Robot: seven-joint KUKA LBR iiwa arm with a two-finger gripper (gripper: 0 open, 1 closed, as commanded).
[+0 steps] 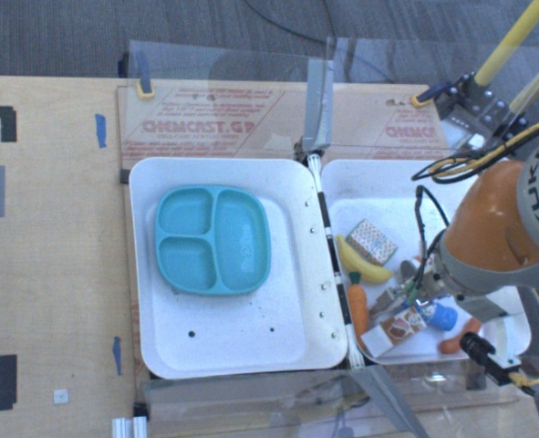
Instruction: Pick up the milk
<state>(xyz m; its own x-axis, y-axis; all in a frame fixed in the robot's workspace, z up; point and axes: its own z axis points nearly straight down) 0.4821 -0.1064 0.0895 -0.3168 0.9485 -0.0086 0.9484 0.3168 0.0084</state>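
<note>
the arm [502,231] reaches in over the right bin [378,185], its orange band low above the near right part of that bin. the gripper [406,295] points down and left into the clutter at the bin's near edge. i cannot tell how the claw stands: the wrist body and cables cover it, and nothing is seen between its tips.

the milk [399,327], a small carton with a blue cap [442,317], lies on its side against the near edge of the right bin, its base toward the near left corner and its cap toward the right. the claw sits just above or touching its upper side; contact cannot be confirmed.

crowding is the concern. a carrot [357,307] lies just left of the milk along the left wall, a banana [360,261] above that, and a small patterned box [372,241] beyond. an orange item [456,338] lies by the cap.

the left bin [146,272] carries a blue plate [212,241], well apart from the work.

judgement: approach stage, milk not yet lifted; a lying carton near a wall favours a slanted entry.
</note>
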